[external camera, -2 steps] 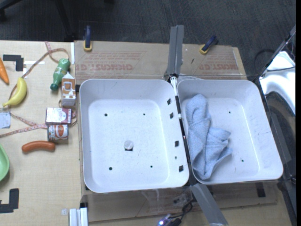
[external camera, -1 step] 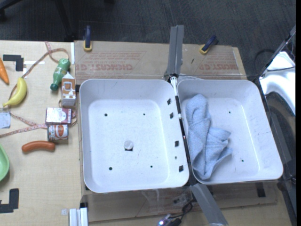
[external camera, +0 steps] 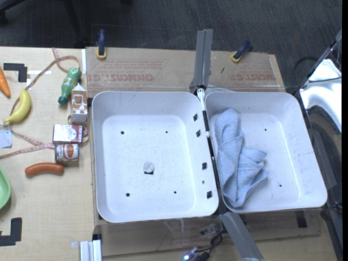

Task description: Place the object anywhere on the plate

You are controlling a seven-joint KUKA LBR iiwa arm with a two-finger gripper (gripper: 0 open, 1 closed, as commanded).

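With the small round object (external camera: 148, 168) lying in the left bin (external camera: 109, 200) near its front edge and no grasp made, the approach step is pending; end effector state cannot be determined.

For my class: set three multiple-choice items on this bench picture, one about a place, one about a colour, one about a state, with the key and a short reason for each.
1. Where does the small round object lie?
A. in the left bin
B. on the cloth
C. beside the banana

2. What colour is the cloth?
A. red
B. pale blue
C. black

3. How does the cloth lie?
A. folded flat in a neat square
B. hanging over the bin's rim
C. crumpled in a heap

Key: 1 A, it sits on the floor of the left bin. 2 B, it shows pale blue against the white right bin. 3 C, it is bunched in uneven folds inside the bin.
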